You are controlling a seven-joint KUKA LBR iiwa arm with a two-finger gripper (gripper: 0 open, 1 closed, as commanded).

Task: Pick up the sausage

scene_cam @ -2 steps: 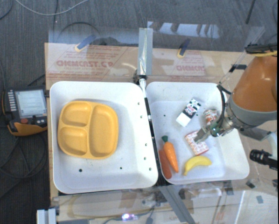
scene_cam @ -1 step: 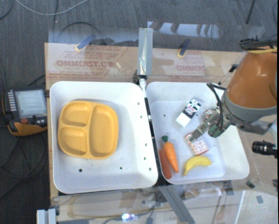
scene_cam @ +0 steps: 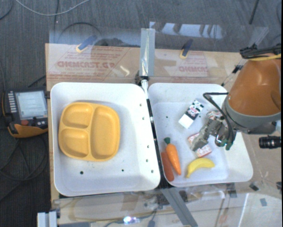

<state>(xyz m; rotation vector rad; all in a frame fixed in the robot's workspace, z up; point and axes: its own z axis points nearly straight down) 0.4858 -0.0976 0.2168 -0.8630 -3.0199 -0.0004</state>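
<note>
The sausage (scene_cam: 166, 168) is a reddish-brown stick lying along the left wall of the right bin (scene_cam: 236, 174), near its front corner. An orange carrot (scene_cam: 173, 158) with a green top lies pressed against its right side. My gripper (scene_cam: 207, 137) hangs over the middle of the right bin, to the right of the sausage and well apart from it. It sits just above a small red and white packet (scene_cam: 203, 150). Nothing from the bin shows lifted in it.
A yellow banana (scene_cam: 199, 166) lies near the front of the right bin, and a small black and white carton (scene_cam: 190, 114) lies further back. The left bin (scene_cam: 132, 174) holds a yellow divided plate (scene_cam: 90, 131). The arm's orange body (scene_cam: 255, 93) overhangs the right edge.
</note>
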